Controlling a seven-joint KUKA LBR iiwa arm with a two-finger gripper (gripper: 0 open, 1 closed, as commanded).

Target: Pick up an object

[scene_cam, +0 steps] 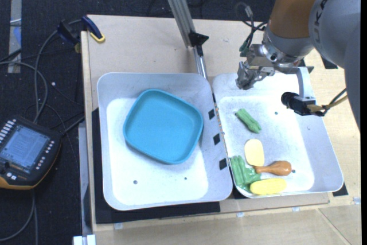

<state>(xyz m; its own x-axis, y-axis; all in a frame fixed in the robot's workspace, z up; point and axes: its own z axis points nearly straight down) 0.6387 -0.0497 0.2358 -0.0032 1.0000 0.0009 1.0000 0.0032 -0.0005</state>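
Camera view from above: my end effector (248,78) hangs over the back-left corner of the right bin (321,140), nothing visibly between the tips, and I can't tell how wide it stands because the parts blur into a dark lump. My wrist hides part of the bin's back rim. Candidate objects sit in the right bin: a small green pod-shaped item (248,120) mid-bin, and near the front a pale yellow slab (254,152), a brown drumstick-shaped toy (275,168), a green piece (241,171) and a yellow piece (268,186), exact shapes hard to make out. Left bin (114,181) holds a blue square plate (163,125).
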